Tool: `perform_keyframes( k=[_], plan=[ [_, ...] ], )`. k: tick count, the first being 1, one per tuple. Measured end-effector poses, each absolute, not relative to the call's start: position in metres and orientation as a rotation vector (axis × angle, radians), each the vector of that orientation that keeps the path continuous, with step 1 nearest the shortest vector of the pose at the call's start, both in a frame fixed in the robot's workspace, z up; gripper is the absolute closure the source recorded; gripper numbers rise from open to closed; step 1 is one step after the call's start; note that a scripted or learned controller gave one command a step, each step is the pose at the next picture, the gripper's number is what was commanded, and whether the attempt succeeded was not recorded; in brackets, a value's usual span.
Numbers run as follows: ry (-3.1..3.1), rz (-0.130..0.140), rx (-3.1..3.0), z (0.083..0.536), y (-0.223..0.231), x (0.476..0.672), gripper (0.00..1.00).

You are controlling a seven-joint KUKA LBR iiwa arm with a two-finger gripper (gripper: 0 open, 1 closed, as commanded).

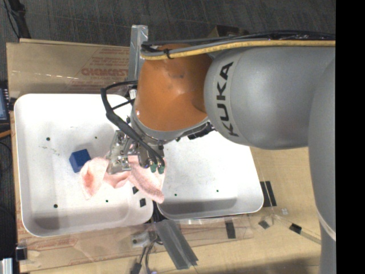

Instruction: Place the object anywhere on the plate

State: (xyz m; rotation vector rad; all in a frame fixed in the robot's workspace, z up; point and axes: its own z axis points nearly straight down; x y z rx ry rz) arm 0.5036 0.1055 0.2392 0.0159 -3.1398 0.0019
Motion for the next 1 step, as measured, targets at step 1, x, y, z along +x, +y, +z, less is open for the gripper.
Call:
perform_keyframes(
  k=[1],
  plan=[
    [-3.14, 0.002, 0.014, 0.2394, 0.1053, 0.5037, 0.0]
  ],
)
